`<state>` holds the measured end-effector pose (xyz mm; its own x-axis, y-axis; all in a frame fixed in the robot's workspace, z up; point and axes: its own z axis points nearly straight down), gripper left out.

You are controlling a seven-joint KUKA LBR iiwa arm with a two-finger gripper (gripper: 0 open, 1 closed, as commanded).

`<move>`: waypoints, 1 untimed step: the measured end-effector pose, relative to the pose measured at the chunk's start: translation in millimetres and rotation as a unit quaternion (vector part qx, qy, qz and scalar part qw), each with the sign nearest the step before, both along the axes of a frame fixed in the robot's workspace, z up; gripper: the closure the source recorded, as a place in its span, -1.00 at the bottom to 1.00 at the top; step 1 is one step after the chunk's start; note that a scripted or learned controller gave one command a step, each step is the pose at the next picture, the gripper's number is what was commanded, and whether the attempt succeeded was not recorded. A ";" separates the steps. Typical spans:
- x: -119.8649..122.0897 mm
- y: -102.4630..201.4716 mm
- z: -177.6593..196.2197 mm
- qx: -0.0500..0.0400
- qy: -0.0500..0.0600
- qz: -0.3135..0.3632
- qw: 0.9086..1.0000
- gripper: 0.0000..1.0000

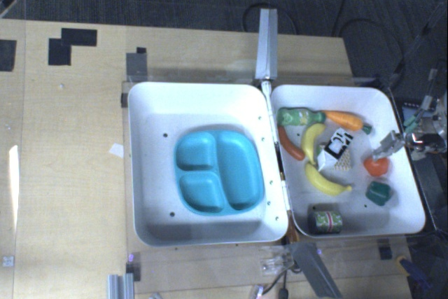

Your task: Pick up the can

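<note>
Camera view: the gripper (389,145) was seen at the right edge of the right bin (413,210), just above a red-orange object (376,166). Whether anything was gripped could not be told. The can (326,219) was found lying on its side at the near wall, well apart from it.

A sky-blue three-compartment plastic tray (218,171) fills the white left bin (150,150). At five o'clock in the white right bin (400,220), a green-patterned, dark-ended metal can (326,220).

Glossy plastic tray (218,171), pale wooden bench (63,150)
</note>
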<state>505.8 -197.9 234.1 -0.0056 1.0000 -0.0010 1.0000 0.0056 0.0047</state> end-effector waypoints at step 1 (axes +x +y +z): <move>56.9 54.0 -100.6 -0.001 -0.018 -0.061 0.998 -1.00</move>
<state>562.7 -143.9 133.4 0.1153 0.9933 -0.0003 0.9925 -0.1152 0.0401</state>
